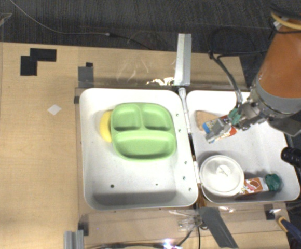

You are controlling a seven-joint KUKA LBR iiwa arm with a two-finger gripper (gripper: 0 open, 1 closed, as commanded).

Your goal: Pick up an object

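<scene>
Over the right bin (275, 139), the tool (232, 122) is clenched on a small colourful packet (216, 128).

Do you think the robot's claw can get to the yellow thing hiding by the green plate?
Probably not easily. The yellow thing sits mostly under the green plate in the left bin.

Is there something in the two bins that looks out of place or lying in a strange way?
Two things stand out. In the left bin, a yellow object is mostly hidden under the green divided tray, which rests on it. In the right bin, a bottle with a green cap lies on its side beside the white round lid.
</scene>
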